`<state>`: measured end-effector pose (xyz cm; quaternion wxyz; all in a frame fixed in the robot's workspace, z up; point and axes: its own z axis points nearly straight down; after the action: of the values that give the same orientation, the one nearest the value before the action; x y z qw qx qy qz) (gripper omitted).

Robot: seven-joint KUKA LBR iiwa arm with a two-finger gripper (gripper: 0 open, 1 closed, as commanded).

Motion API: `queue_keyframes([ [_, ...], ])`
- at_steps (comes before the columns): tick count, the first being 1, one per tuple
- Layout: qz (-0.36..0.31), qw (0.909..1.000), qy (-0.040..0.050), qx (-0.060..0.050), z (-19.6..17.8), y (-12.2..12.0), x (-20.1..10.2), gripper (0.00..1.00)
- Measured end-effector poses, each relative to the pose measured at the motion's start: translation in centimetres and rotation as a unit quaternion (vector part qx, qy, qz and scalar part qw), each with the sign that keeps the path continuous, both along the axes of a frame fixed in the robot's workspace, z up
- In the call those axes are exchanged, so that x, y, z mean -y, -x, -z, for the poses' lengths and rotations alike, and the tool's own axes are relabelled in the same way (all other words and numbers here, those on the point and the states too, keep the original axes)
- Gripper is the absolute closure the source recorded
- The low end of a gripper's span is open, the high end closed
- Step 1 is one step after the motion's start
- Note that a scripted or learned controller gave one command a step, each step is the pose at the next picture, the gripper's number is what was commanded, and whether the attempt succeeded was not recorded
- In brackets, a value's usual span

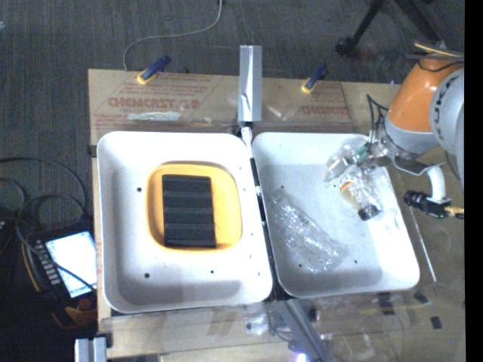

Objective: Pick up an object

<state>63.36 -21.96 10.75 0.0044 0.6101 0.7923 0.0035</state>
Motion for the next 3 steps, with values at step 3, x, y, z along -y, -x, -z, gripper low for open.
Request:
queue_keyframes([
  [3,-0.08,0.9968,0.0032,0.007,0.3,-0.2,0.3,0.0],
])
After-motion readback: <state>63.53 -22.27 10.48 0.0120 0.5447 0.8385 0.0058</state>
